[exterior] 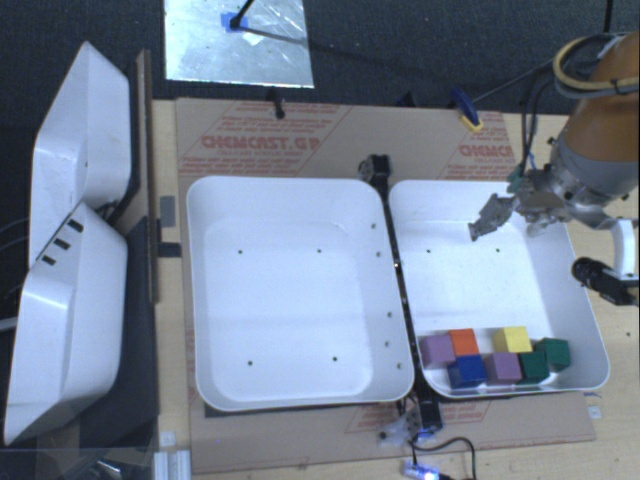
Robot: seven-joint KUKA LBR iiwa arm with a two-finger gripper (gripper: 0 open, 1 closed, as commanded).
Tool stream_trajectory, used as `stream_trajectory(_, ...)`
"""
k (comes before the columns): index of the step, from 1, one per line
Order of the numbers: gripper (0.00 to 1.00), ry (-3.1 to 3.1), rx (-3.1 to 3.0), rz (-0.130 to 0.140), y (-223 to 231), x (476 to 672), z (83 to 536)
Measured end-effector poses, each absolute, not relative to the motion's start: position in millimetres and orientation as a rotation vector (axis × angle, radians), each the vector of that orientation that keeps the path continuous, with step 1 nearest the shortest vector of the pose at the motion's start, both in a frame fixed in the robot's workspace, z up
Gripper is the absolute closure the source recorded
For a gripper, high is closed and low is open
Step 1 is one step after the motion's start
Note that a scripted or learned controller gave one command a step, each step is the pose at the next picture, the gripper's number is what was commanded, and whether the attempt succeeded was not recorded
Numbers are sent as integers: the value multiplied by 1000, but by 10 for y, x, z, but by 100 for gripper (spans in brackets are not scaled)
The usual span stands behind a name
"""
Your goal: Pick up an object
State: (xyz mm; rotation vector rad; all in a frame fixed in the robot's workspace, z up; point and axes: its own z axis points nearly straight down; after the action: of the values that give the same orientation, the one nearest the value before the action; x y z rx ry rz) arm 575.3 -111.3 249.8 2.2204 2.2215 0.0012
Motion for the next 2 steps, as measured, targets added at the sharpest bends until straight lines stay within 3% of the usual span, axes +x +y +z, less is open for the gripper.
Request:
stream_trajectory(1, 0, 2230, 2218, -2, -363, 5469, 1844)
stream_trajectory(2, 0, 2228, 2217, 1, 135, 4956, 1865)
